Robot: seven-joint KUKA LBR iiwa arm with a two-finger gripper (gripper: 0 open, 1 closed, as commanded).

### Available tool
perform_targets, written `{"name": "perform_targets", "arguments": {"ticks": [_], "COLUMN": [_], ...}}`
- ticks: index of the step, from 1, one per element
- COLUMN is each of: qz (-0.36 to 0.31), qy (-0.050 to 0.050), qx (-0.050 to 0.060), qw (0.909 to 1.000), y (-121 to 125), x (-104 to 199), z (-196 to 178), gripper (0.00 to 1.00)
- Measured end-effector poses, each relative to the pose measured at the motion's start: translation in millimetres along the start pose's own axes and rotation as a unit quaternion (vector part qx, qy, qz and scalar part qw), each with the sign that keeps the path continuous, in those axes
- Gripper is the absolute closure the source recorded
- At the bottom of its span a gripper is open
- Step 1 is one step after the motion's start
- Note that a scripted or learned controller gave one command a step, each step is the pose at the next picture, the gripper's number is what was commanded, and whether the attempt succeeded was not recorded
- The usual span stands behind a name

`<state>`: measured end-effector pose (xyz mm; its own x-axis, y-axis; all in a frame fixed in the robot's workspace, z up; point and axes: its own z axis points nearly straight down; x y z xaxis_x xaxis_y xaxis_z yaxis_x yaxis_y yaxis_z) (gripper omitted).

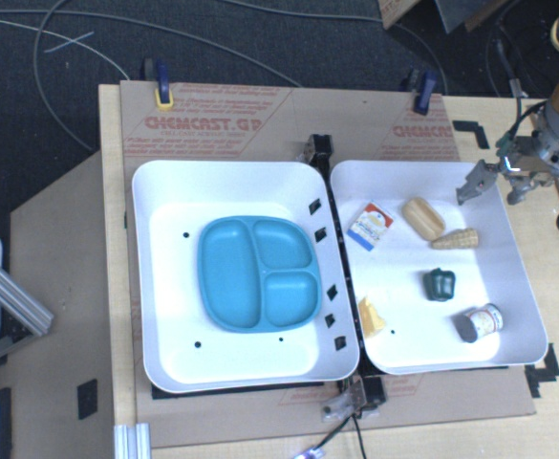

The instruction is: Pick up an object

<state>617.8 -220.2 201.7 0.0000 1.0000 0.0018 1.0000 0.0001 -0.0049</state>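
Note:
The right bin holds several small objects: a white and red packet, a tan bread roll, a beige cone, a dark green pepper, a small grey can on its side, and a yellow wedge by the left wall. My gripper hangs over the bin's upper right corner, to the right of the roll. It is open, its fingers spread apart with nothing between them.
The left bin bears a blue divided plate. A black divider with clips runs between the bins. Clamps hold the cardboard base at the back. Cables lie on the dark floor behind.

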Motion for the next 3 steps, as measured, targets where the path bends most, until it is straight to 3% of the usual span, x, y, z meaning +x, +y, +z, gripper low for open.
{"name": "perform_targets", "arguments": {"ticks": [2, 3], "qz": [-0.001, -0.001], "qy": [0.0, -0.001], "qx": [0.0, -0.003], "qw": [1.0, 1.0], "y": [14, 16], "x": [4, 4], "z": [95, 80], "gripper": [0.0, 1.0]}}
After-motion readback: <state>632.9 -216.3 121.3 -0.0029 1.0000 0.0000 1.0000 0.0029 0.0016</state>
